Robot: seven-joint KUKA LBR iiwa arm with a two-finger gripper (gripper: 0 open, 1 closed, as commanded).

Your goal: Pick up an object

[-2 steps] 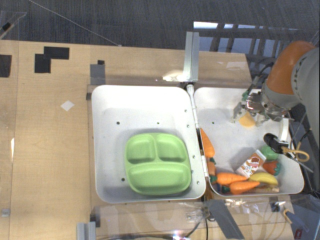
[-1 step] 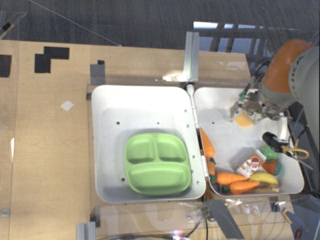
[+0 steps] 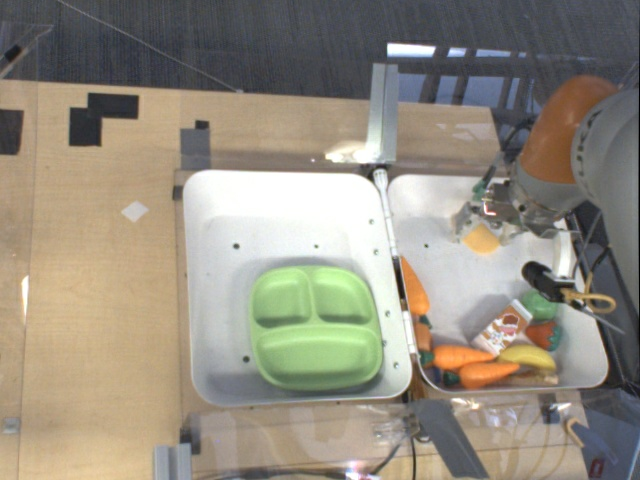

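Observation:
My gripper (image 3: pixel 488 218) hangs over the back of the right bin (image 3: pixel 440 258), reaching in from the right. A small yellow wedge (image 3: pixel 482 240) sits directly under its tip, touching it or very close to it; whether it is gripped cannot be made out. Further forward in that bin lie an orange carrot (image 3: pixel 414 290) along the divider, two more carrots (image 3: pixel 462 356) at the front, a yellow banana (image 3: pixel 528 358), a small white and orange carton (image 3: pixel 502 328) and a green item (image 3: pixel 543 308).
The left bin (image 3: pixel 230 218) holds a green divided plate (image 3: pixel 315 326) at its front. A metal post (image 3: pixel 384 113) stands behind the seam between the bins. The loose items crowd the right bin's front right corner.

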